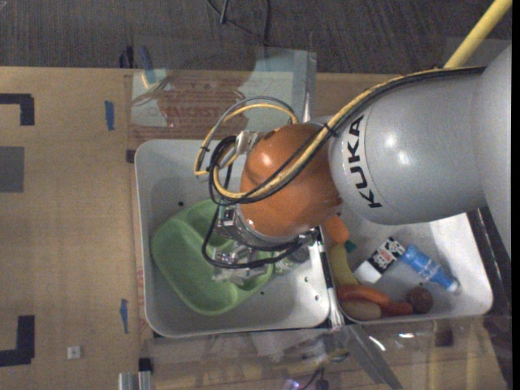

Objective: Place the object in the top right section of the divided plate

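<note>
"KUKA" is read on the grey arm (406,157); the gripper (236,268) is held over the green divided plate (183,262), its grip state cannot be told

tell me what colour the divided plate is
Light green; the divided plate shows in the camera view, left bin.

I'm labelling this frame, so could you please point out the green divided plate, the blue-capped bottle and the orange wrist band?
Green divided plate (180,260): camera view, bare left part of it.
Blue-capped bottle (406,262): camera view, mid-body.
Orange wrist band (284,181): camera view, its rounded top.
</note>
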Robot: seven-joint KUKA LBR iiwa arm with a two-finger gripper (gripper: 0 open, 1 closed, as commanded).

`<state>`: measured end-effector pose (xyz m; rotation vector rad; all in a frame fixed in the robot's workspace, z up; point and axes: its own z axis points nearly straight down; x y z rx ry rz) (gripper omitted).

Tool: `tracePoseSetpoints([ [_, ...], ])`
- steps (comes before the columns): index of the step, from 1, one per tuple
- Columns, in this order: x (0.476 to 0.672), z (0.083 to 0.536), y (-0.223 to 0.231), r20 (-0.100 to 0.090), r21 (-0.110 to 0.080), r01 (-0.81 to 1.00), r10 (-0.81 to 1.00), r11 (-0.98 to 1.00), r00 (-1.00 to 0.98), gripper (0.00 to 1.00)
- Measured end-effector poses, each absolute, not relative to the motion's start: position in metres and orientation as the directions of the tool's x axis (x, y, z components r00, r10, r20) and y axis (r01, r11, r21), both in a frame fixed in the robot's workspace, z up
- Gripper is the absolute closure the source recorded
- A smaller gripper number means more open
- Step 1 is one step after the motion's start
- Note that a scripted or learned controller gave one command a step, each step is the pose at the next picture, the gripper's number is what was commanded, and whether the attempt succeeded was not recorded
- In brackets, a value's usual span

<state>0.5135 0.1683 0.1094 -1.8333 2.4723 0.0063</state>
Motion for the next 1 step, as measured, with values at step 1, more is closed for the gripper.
tracePoseSetpoints([
  [1,0.4804,0.1948,0.1146,-0.006,-0.003,-0.957,-0.957,0.291,-0.291,1.0],
])
